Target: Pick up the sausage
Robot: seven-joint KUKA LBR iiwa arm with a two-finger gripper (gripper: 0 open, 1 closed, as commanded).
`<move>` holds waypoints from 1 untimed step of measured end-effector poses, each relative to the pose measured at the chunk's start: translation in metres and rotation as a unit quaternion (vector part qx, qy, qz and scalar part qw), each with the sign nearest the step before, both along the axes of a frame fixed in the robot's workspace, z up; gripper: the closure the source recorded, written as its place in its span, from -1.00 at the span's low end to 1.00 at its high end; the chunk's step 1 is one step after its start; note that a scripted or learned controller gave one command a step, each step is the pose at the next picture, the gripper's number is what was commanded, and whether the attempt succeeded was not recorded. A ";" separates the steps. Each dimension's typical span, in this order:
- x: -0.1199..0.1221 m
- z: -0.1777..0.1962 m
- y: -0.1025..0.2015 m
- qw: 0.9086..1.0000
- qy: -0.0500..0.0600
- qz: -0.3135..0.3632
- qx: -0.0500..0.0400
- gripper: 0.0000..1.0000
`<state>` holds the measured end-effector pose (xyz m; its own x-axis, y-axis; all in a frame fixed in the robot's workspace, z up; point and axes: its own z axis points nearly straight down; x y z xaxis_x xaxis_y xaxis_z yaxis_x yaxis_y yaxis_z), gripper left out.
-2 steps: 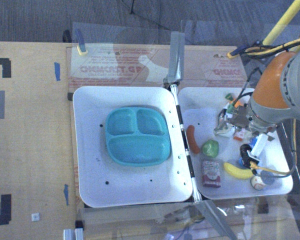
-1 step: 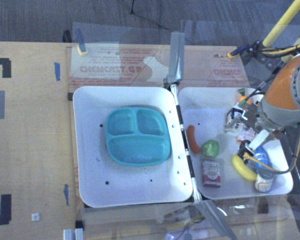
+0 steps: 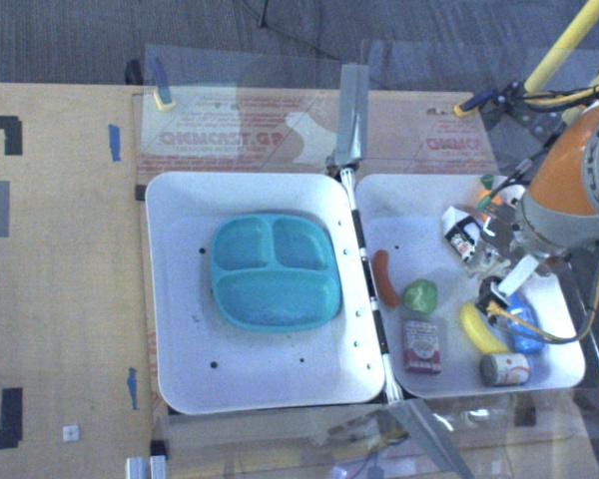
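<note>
The sausage is a short reddish-brown link lying along the left wall of the right bin, pointing roughly front to back. My gripper hangs over the right half of that bin, to the right of the sausage and slightly farther back, well apart from it. Nothing shows between it and the sausage except bare bin floor.
A green round item lies just right of the sausage. A red packet, a banana, a blue item and a small can fill the front of the right bin. A teal divided plate sits in the left bin.
</note>
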<state>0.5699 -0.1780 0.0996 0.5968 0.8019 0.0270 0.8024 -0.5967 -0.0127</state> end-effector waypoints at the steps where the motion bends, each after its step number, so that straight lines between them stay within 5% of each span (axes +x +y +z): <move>1: 0.000 0.000 0.000 1.000 0.000 0.000 0.000 -1.00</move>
